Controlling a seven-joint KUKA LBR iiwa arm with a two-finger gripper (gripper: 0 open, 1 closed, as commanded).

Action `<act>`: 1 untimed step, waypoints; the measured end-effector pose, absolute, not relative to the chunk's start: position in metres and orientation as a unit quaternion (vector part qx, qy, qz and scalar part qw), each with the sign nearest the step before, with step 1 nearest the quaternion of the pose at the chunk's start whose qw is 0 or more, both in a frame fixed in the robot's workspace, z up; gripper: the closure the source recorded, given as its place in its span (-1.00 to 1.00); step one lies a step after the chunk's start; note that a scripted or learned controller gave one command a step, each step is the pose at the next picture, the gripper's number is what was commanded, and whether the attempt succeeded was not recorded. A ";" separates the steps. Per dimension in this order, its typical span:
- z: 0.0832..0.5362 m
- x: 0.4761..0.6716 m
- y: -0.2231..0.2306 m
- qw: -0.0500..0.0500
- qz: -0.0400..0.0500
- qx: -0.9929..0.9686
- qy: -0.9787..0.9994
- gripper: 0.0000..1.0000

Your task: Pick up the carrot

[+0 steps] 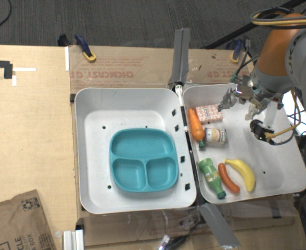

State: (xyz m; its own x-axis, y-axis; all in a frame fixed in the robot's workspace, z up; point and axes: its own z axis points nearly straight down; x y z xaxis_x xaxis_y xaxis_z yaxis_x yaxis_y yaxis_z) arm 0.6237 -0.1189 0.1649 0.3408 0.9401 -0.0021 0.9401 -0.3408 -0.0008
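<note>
Gripper (240, 95): hangs over the back part of the right bin (278, 178), on the end of the grey arm (280, 51) with its orange band, which comes in from the right. How far it is open cannot be told from this slant; nothing shows between its fingers. It sits well apart from the carrot, to the carrot's right and further back.

Carrot (195, 124): orange, lying lengthwise along the left wall of the right bin, green stalk end toward the front. Untouched.

Other contents of the right bin:
- Small box (208, 112) with a pink and white pattern, just beside the carrot's upper end, on its right.
- Small can (215, 136) on its side, just right of the carrot's lower half.
- Green bottle (212, 177) lying near the front left corner.
- Sausage (229, 178), red-orange, beside the bottle on its right.
- Banana (243, 173), yellow, curved, just right of the sausage.

Left bin (90, 139): white, shallow, carries one teal plate (143, 159) with three compartments, set near the middle.

Bench (28, 139): tan surface. A brown paper bag (17, 223) lies at the front left corner. A clamp (85, 48) with blue and yellow grips sits at the back edge, behind the left bin.
</note>
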 end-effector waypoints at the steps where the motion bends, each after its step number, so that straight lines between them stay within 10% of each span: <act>1: 0.135 0.559 -0.094 0.004 0.003 0.792 0.610 -1.00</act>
State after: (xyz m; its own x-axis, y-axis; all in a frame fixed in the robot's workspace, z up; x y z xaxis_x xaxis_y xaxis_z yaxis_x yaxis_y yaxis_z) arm 0.5588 -0.0944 0.1354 0.2559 0.9667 0.0006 0.9666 -0.2559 0.0107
